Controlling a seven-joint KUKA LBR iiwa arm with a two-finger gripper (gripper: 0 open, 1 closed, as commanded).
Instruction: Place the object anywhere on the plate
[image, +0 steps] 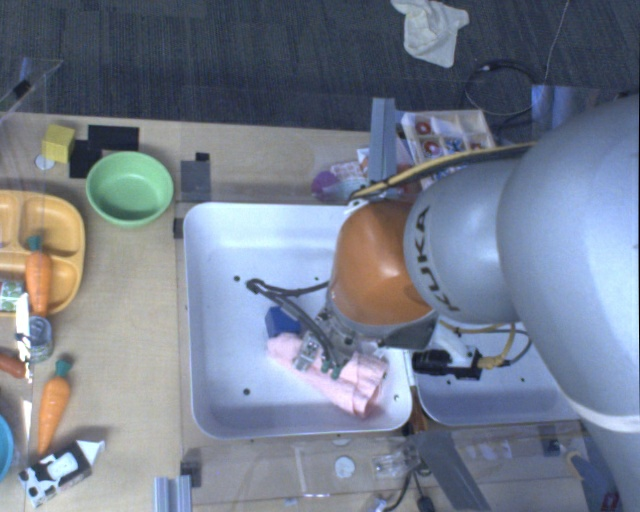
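Arm over left bin (215, 300). Claw (312, 352) low at bin's 5 o'clock, touching pink object (350, 385) (blue item (280, 322) at object's 10 o'clock). Claw state: cannot tell. Green bowl (128, 188) on bench (120, 380), 10 o'clock of bin.

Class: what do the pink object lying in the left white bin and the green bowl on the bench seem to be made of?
The pink object looks like soft cloth or foam: matte and folded into ridges, though blur leaves it open. The green bowl looks like smooth moulded plastic: even colour, with a faint sheen on its rim.

Soft, even light; slight blur.
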